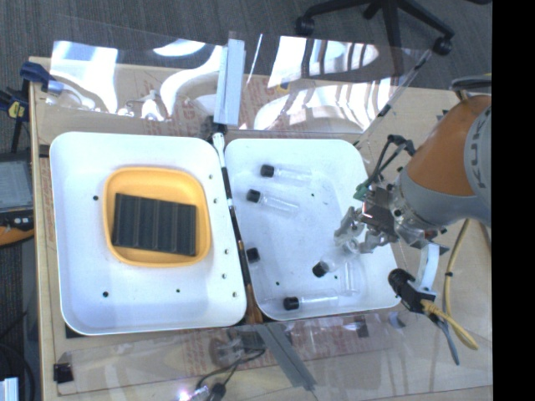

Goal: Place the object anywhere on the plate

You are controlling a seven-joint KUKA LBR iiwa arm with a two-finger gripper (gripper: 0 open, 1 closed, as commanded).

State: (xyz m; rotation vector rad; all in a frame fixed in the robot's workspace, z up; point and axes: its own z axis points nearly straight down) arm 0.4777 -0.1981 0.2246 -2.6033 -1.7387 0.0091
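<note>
Several clear tubes with black caps lie in the right bin (326,155). One tube (282,173) sits near the back, and a second tube (269,200) lies just below it. A third tube (333,272) lies near the gripper, and another tube (311,302) rests along the front wall. A lone black cap (251,256) sits by the left wall. The yellow plate (155,177) stands in the left bin (77,232) with a dark ribbed slab (155,225) on it. My gripper (354,237) hangs low over the right side of the right bin, just above and to the right of the third tube.
A clear shield with bright reflections stands behind the bins. The bench's wooden edge runs along the front, with brackets and cables below it. An office chair base is on the floor at the back right.
</note>
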